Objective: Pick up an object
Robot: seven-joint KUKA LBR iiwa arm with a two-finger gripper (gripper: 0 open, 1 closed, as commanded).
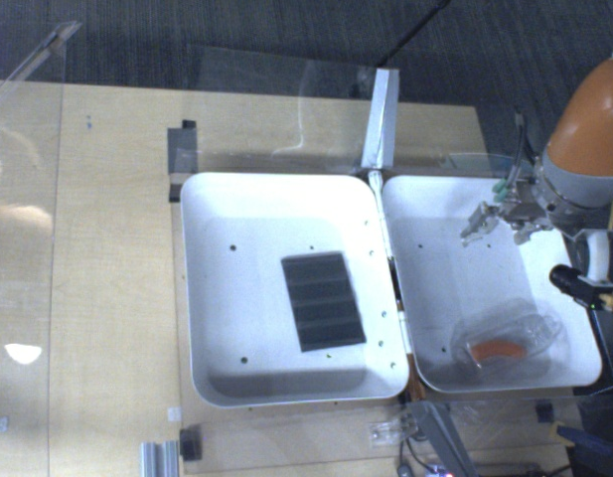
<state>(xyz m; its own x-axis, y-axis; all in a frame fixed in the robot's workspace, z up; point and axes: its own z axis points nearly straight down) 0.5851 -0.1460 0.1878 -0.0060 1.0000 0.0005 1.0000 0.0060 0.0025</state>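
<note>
Gripper (pixel 505 217): over right bin's (pixel 425 266) far side; finger state cannot tell.
Clear packet, orange contents (pixel 505 343): right bin's near corner, well apart from gripper.
Dark ridged pad (pixel 323 301): left bin (pixel 217 266).

Bright, even overhead light; white glare patches on the surface (pixel 87 296) at the left edge, soft shadows inside the bins (pixel 217 366), slightly grainy picture.

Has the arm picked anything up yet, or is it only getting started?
Nothing looks lifted yet. The dark ridged pad lies flat in the left bin, and the clear packet with something orange inside rests near the front of the right bin. In hand: the gripper is over the right bin's far side, with nothing visible between its fingers. Left: reaching an object, gripping it and lifting.
</note>
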